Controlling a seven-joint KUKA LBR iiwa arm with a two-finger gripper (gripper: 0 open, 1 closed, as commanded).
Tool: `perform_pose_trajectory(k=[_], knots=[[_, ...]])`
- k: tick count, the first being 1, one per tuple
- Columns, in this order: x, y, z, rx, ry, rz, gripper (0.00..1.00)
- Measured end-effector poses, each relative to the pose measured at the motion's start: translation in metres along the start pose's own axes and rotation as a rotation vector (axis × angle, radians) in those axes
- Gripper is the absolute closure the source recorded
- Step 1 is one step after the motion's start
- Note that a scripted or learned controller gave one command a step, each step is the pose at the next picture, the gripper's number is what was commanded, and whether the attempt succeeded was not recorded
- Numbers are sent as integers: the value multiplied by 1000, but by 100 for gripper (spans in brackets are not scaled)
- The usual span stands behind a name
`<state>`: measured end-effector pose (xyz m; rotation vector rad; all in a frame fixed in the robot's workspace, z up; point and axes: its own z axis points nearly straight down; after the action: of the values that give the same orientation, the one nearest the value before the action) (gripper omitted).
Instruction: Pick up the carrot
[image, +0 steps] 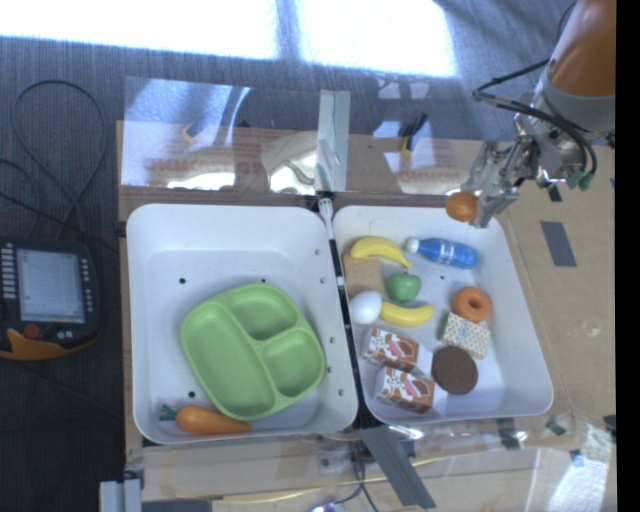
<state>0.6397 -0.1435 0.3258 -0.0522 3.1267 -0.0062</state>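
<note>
Your carrot (208, 421) lies in the left bin (150, 300), in the near corner, just beside the near rim of the green plate (252, 348). Its long axis runs almost level across the view — green top to the left, orange tip to the right, tilted slightly downward at the tip. The tool (484, 203) hangs over the far edge of the right bin (525, 330), well apart from the carrot, and a small orange ball (461, 207) sits against its fingers; you cannot tell from here whether they grip it or how wide they stand. In the right bin you have two bananas (378, 250), a blue bottle (444, 252), a green fruit (404, 287), a white egg (365, 306), a doughnut (471, 303), a brown cookie (456, 370) and two small cartons (391, 348). The bench (570, 290) is brown board with clear sheets standing behind the bins. A pendant (46, 297) with a lit screen rests on dark floor to the left, its cable looping away — bright light falls across the far floor.
</note>
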Motion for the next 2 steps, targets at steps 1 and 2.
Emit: perform_pose_trajectory(k=[1,2], knots=[[-29,-18,13,-4,10,-191,100],[22,9,-35,-4,6,-348,100]])
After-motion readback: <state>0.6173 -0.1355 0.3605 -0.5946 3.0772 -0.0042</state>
